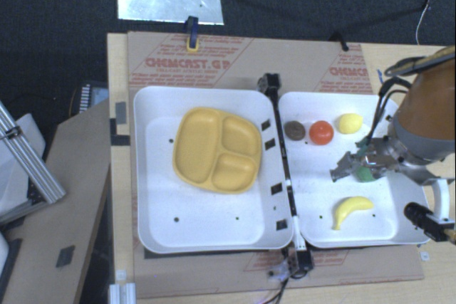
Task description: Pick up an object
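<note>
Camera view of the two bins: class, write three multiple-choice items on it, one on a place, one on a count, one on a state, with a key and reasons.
1. Where is the yellow tray?
A. left bin
B. right bin
C. on the floor

2. How many sections does the tray have?
A. one
B. three
C. six

3. How does the banana lie?
A. flat in the right bin
B. on the tray
C. standing upright

Key: 1 A, it fills the left bin's middle. 2 B, ridges divide it in three. 3 A, it rests on the bin floor below the gripper.
</note>
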`<state>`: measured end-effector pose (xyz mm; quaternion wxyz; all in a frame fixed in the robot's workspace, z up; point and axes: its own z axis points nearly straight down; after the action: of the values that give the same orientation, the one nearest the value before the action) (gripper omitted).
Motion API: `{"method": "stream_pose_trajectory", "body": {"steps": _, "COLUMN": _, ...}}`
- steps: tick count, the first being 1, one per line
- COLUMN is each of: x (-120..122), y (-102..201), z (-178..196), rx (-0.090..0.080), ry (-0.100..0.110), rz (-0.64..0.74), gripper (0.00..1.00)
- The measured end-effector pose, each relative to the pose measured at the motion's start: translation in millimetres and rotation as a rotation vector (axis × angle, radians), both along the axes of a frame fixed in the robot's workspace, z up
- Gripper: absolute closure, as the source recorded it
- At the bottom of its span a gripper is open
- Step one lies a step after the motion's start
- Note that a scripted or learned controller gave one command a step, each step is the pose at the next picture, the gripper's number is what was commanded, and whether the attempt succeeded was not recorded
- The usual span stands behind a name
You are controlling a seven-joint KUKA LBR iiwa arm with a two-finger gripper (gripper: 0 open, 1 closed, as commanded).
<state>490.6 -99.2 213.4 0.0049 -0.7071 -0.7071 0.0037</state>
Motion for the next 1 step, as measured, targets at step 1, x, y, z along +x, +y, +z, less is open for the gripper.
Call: {"method": "stream_pose_trajectory", "body": {"steps": 1, "x": 2.7, "y": 0.2, "z": 6.1, "rx": -0.002, "ry": -0.013, "rz": 0.003, "gripper": 0.00}}
